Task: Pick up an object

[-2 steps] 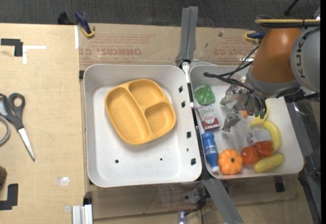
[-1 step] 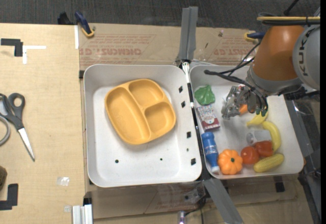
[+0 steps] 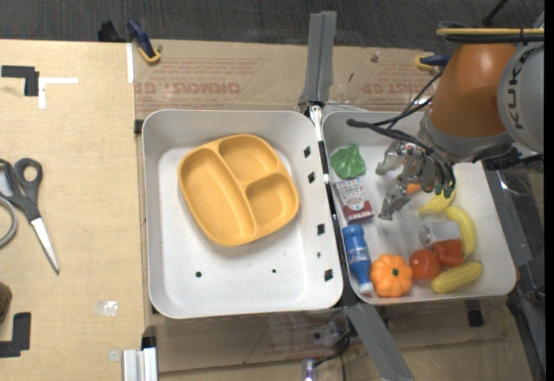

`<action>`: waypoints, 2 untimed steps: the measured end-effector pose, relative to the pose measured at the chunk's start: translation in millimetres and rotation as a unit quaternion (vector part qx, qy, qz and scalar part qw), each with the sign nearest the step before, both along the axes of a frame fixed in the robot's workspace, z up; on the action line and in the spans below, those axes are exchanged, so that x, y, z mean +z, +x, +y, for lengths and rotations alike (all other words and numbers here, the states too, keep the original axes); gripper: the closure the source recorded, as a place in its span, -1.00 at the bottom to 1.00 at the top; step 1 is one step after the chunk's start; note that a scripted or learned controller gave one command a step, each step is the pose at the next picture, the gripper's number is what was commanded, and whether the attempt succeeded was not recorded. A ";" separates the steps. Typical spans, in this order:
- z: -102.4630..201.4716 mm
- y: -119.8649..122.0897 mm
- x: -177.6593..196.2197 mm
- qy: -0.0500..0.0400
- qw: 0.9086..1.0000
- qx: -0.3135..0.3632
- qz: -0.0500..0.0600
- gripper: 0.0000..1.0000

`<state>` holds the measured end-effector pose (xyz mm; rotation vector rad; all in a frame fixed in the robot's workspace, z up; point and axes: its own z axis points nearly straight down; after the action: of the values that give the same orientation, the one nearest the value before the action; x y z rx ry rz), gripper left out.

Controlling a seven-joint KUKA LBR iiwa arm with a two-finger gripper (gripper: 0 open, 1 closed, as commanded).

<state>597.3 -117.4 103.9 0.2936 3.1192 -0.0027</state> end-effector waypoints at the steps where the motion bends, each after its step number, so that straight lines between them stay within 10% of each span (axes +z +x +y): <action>1: 0.3 1.7 10.8 -0.001 1.000 0.001 -0.003 1.00; 2: 0.5 1.7 10.7 -0.001 1.000 0.001 -0.003 -1.00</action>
<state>599.0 -117.0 114.6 0.2891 3.1140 -0.0047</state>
